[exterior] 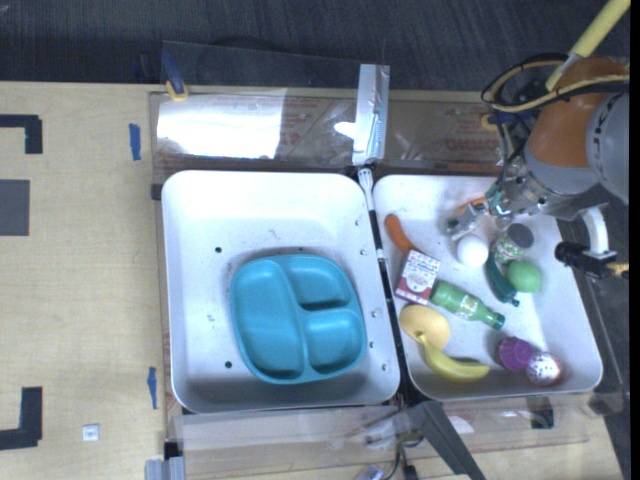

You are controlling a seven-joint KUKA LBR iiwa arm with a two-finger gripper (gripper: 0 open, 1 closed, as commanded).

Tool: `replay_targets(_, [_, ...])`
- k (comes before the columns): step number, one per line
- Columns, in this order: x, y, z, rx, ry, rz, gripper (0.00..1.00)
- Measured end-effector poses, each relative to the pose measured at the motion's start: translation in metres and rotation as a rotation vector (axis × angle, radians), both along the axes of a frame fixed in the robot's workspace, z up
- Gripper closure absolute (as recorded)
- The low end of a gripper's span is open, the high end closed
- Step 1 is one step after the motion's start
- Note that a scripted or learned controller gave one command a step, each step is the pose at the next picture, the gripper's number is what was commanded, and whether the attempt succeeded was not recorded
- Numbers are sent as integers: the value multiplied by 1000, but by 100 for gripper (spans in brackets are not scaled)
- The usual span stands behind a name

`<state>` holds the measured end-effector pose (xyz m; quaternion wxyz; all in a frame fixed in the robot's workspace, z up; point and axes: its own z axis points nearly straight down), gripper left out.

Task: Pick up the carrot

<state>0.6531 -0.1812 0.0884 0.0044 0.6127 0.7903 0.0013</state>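
1. In the camera view, the gripper (pixel 497 205) is seen at the upper right of the right bin (pixel 590 368), below the arm's orange band (pixel 560 133); whether it is spread or closed cannot be told, as it is blurred against clutter.
2. The carrot (pixel 399 233) is found at the bin's upper left, near the wall shared with the left bin (pixel 190 298), well apart from the gripper.
3. Its long axis is laid diagonally, from upper left to lower right, the lower end just above a pink box (pixel 417 275).
4. It is seen as a short, smooth orange-red stick with rounded ends.
5. A green bottle (pixel 465 303), a banana (pixel 450 361) and a white egg (pixel 472 252) are also held in the right bin.
6. A blue tray (pixel 297 315) is held in the left bin.
7. Both bins are set on a pale wooden bench (pixel 70 298), with dark floor beyond.
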Motion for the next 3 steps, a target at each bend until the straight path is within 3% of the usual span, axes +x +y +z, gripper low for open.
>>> replay_targets(1, [10,51,-3,-1,25,304,0])
replay_targets(2, [15,52,11,-4,4,306,100])
replay_targets(3, [16,125,100,2,0,97,100])
